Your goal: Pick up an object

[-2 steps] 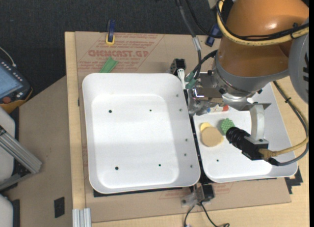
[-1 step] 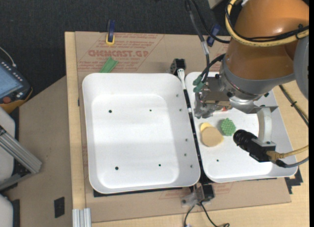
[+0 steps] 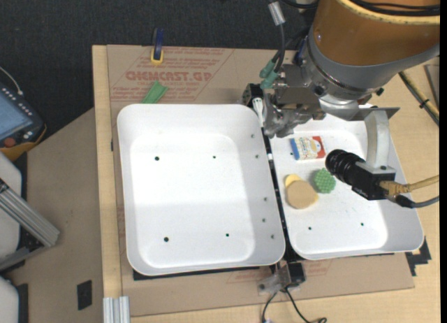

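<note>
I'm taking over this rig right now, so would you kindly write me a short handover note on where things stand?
Gripper: above the far-left corner of the right bin; nothing visible between its fingers.
Things, all in the right bin: small white box with red and blue print, green ball, tan round piece beside a yellow piece.
Left bin: bare white floor.
Done: no pick yet.
Left: grasp and lift one object.

Arm (image 3: 377,28) cut off top/right, pincer (image 3: 279,127) tips unclear, right bin (image 3: 349,241) far part hidden by arm.
</note>
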Robot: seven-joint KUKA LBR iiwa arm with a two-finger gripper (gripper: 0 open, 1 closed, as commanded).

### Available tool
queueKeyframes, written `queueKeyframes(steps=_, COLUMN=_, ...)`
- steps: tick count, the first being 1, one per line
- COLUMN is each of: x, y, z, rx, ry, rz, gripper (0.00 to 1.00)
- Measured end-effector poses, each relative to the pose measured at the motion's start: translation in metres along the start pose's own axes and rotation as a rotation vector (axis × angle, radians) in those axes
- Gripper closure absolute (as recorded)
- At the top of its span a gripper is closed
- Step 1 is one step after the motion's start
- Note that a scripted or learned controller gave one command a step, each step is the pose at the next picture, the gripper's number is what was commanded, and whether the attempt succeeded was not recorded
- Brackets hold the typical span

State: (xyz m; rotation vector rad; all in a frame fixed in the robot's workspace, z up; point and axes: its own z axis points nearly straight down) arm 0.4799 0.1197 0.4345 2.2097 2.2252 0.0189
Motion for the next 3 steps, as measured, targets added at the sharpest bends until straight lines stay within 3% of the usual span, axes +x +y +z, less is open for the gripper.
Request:
queueKeyframes(steps=1, x=0.006, y=-0.001, z=0.020, rx=0.016, ry=-0.005, rz=0.006, gripper=1.00)
queueKeyframes(steps=2, x=-0.008, y=-0.003, z=0.121, rx=0.024, ry=-0.008, rz=0.010, gripper=1.00)
queueKeyframes(steps=3, x=-0.069, y=-0.003, z=0.135, rx=0.018, ry=-0.006, rz=0.014, gripper=1.00)
